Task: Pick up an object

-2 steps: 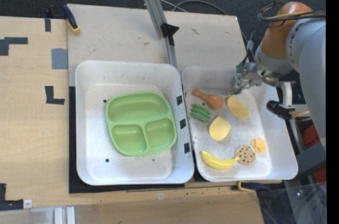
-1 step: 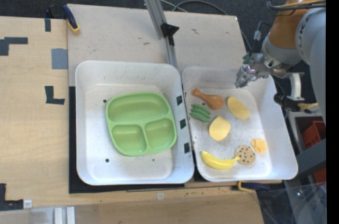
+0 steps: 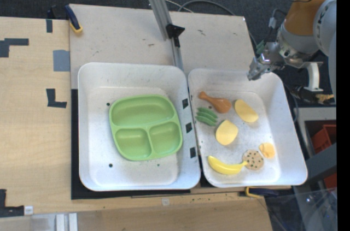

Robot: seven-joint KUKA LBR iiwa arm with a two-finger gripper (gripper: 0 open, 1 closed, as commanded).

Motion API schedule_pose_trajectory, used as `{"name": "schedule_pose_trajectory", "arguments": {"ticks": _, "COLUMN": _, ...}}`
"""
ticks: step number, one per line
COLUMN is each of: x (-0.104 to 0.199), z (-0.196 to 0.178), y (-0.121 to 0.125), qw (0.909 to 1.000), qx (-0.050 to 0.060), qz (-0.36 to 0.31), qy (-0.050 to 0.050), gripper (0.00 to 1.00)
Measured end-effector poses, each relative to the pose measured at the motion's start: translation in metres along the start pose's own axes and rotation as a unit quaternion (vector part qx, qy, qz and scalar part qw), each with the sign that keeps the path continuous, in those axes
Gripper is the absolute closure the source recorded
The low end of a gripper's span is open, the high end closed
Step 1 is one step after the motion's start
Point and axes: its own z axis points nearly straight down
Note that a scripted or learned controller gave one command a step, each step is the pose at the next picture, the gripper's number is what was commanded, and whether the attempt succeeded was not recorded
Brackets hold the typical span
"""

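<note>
The right bin (image 3: pixel 284 115) holds several toy foods: a brown drumstick (image 3: pixel 215 102), a green bean pod (image 3: pixel 206 116), two yellow lumps (image 3: pixel 246 111) (image 3: pixel 226 132), a banana (image 3: pixel 225 166), a round cookie (image 3: pixel 252 159) and a small orange piece (image 3: pixel 267 149). My gripper (image 3: pixel 255 72) hangs above the far right corner of that bin, apart from all the foods, with nothing visibly in it.
The left bin (image 3: pixel 87 115) contains a green divided plate (image 3: pixel 145 126). A slanted metal pole (image 3: pixel 158 0) crosses the bench behind the bins. A yellow-and-blue clamp (image 3: pixel 73 19) sits at the bench's far left corner.
</note>
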Motion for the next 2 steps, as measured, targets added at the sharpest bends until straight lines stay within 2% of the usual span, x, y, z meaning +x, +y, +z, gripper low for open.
{"name": "schedule_pose_trajectory", "arguments": {"ticks": 1, "x": 0.004, "z": -0.064, "y": 0.003, "qw": 1.0000, "qx": -0.001, "qz": 0.000, "qy": 0.000, "gripper": 1.00}}
{"name": "schedule_pose_trajectory", "arguments": {"ticks": 2, "x": 0.052, "z": -0.051, "y": -0.014, "qw": 1.0000, "qx": 0.004, "qz": -0.001, "qy": 0.001, "gripper": 1.00}}
